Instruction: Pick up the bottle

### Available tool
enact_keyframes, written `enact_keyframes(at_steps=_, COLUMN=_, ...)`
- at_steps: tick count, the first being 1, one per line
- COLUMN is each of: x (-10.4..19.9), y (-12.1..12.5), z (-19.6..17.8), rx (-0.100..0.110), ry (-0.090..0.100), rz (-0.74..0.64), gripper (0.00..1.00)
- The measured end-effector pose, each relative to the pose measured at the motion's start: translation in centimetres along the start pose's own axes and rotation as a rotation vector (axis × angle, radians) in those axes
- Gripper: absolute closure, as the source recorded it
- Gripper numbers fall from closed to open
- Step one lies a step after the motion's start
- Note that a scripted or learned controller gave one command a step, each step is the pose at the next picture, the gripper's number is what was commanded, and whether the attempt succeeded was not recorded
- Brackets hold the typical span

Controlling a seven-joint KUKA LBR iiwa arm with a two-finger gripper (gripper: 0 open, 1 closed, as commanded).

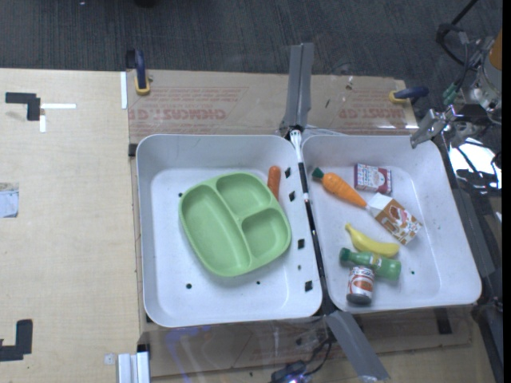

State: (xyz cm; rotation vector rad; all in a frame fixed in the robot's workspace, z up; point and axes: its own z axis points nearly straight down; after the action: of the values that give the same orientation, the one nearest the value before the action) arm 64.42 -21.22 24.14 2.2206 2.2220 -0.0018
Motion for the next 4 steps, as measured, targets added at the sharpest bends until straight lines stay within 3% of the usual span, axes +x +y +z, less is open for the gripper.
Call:
enact_keyframes(at_steps=1, x=11.7, y=0.8, z=5.8, rx=0.000, ry=0.000, rz=0.084, gripper=0.00)
enact_keyframes(at_steps=2, x=20.0, y=-2.7, z=4.9, rx=0.001, ry=0.000, rz=0.222, gripper=0.00)
enact_keyframes(at_steps=3, x=12.4, y=-5.5, z=4.9, rx=-0.001, ry=0.000, rz=-0.239, gripper=0.00)
enact_keyframes(at_steps=4, x=17.0, y=-14.1, z=4.3, rx=0.000, ry=0.001, rz=-0.243, gripper=0.00)
